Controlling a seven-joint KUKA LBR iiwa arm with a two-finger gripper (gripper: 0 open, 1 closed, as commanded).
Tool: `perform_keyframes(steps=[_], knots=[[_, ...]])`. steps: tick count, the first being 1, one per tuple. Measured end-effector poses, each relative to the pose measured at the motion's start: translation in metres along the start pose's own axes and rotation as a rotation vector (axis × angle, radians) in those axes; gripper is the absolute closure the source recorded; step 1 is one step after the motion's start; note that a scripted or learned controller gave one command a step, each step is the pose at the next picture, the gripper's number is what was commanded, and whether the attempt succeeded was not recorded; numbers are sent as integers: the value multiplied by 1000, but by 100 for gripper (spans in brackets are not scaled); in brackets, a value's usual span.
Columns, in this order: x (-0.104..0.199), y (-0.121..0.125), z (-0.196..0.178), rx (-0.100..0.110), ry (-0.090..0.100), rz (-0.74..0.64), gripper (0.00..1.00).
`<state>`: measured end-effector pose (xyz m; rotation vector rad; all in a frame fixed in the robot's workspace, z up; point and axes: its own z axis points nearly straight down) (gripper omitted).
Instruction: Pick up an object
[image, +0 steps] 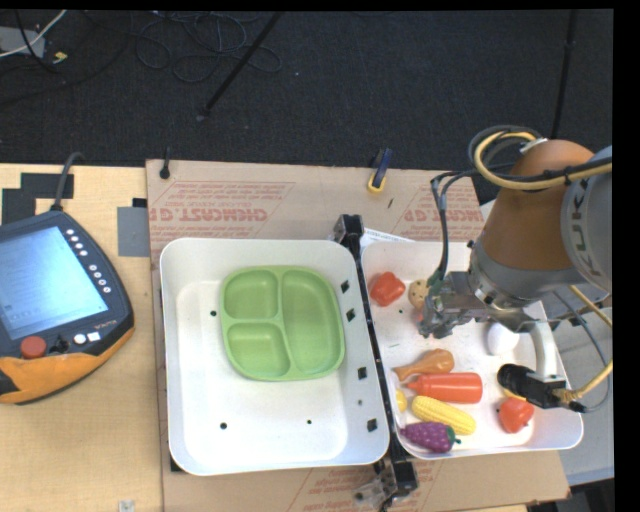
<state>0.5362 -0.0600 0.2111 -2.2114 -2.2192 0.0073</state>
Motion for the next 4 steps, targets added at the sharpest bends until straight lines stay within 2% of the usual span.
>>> perform_keyframes(steps=[1,2,4], knots=[[51,-12,-20,-3,-1,-1,100],[62,-17,-22,-1,-2,2,100],[67,-13,-4,0,-3,5,100]])
